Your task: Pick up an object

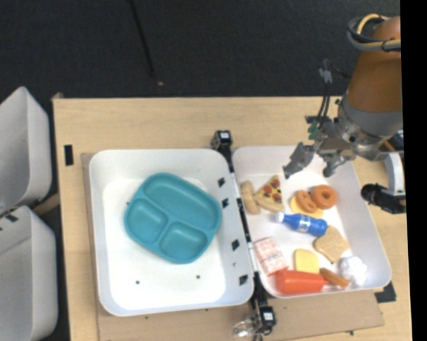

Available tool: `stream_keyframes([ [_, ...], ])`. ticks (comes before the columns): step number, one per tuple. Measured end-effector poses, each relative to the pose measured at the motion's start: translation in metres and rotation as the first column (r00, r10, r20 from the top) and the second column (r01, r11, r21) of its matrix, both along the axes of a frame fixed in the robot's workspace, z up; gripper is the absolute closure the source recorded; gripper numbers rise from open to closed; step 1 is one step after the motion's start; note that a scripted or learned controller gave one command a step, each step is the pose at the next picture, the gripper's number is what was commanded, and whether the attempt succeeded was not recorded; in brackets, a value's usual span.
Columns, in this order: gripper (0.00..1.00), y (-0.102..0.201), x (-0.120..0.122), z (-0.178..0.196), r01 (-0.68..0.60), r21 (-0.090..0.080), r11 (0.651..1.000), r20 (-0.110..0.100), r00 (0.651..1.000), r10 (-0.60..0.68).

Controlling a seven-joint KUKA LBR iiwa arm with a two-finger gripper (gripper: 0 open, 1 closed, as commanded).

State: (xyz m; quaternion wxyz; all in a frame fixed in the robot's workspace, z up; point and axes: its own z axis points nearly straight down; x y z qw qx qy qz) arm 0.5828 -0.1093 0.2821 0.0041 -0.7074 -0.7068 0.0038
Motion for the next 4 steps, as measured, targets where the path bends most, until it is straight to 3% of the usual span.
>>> stream_keyframes([
  [1, 0.00, 0.000, 0.002, 0.006, -0.002, -0.001, 1.000, 0.011, 1.000, 0.002],
  [3, 0.00, -0.005, -0.017, -0.094, 0.000, -0.001, 1.000, 0.006, 1.000, 0.000],
  [4, 0.00, 0.003, -0.013, -0.152, 0.005, -0.001, 1.000, 0.006, 1.000, -0.005],
])
